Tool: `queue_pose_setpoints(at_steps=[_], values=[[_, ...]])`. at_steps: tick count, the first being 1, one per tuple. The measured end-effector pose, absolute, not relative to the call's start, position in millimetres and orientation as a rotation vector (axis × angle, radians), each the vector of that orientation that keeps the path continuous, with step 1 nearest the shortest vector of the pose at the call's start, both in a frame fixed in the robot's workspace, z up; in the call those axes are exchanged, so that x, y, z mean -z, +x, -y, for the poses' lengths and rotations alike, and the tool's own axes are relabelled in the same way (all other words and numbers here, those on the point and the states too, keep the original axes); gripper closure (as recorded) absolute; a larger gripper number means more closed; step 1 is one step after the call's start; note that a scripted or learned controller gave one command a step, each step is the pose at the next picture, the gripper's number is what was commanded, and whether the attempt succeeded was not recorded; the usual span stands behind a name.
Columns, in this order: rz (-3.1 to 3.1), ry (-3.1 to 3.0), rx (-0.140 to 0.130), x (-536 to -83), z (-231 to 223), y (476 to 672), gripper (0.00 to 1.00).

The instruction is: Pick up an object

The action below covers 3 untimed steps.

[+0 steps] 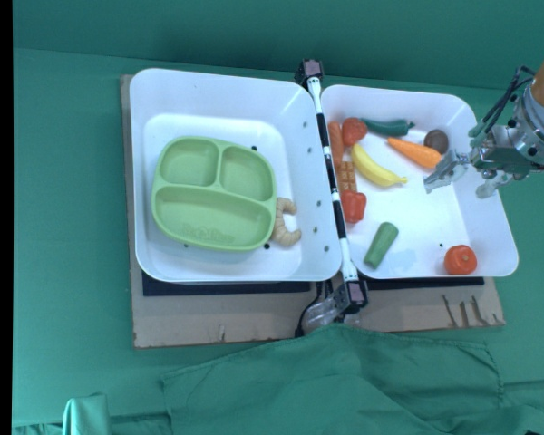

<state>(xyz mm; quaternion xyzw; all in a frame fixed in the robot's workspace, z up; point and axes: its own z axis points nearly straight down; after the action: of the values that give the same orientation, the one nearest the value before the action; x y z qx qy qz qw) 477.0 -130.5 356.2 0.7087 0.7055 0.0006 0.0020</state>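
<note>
Fingers (446, 171) apart, empty, just beside carrot (414, 152), its long axis tip-left.

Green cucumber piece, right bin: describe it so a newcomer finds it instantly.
Look in the right bin, by the central divider at the near edge. The cucumber piece lies below the banana: a short, blunt green cylinder, unlike the thin dark green chili at the far wall.
</note>
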Motion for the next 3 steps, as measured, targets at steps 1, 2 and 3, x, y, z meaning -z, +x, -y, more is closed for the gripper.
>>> queue_pose_setpoints(at_steps=[1, 2, 3], values=[[-2.220, 2.221, 0.001, -289.0, 121.6, 555.4, 0.00], [-2.214, 2.237, 0.007, -233.7, 140.4, 468.2, 0.00], [-2.209, 2.231, 0.003, -220.5, 190.4, 465.9, 0.00]])
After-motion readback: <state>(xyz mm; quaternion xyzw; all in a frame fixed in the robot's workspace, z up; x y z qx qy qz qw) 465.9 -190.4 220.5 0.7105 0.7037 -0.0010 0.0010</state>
